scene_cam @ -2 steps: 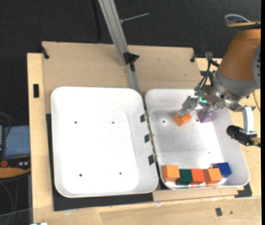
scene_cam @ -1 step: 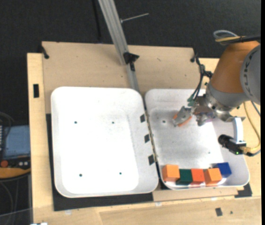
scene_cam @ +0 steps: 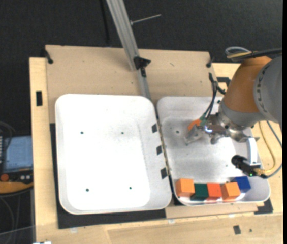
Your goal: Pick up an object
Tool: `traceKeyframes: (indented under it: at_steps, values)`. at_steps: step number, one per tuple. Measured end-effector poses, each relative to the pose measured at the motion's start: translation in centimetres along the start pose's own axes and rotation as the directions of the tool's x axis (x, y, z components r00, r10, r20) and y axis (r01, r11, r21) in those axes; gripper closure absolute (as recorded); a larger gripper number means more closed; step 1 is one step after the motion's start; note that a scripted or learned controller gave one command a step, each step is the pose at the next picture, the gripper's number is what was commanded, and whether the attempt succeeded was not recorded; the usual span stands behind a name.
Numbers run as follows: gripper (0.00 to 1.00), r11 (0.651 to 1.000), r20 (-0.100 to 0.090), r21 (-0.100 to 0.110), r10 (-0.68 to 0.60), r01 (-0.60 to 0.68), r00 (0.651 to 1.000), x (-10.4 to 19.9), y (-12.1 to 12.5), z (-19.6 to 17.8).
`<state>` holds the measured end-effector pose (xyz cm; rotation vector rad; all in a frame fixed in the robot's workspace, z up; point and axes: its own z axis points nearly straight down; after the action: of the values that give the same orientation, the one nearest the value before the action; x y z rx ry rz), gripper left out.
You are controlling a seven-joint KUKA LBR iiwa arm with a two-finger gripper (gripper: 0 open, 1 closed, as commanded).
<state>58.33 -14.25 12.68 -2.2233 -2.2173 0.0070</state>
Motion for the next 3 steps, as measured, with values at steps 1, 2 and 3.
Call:
traceKeyframes:
  at_steps: [1,2,3]
  values:
    - [0.00,1.000,0.001,-0.006,0.001,-0.001,1.000,-0.2,0.1,3.0]
    - [1.00,1.000,-0.001,-0.012,0.009,-0.009,1.000,-0.2,0.2,1.7]
    - [1.00,1.000,-0.002,-0.010,-0.008,0.008,1.000,0.6,0.1,-3.2]
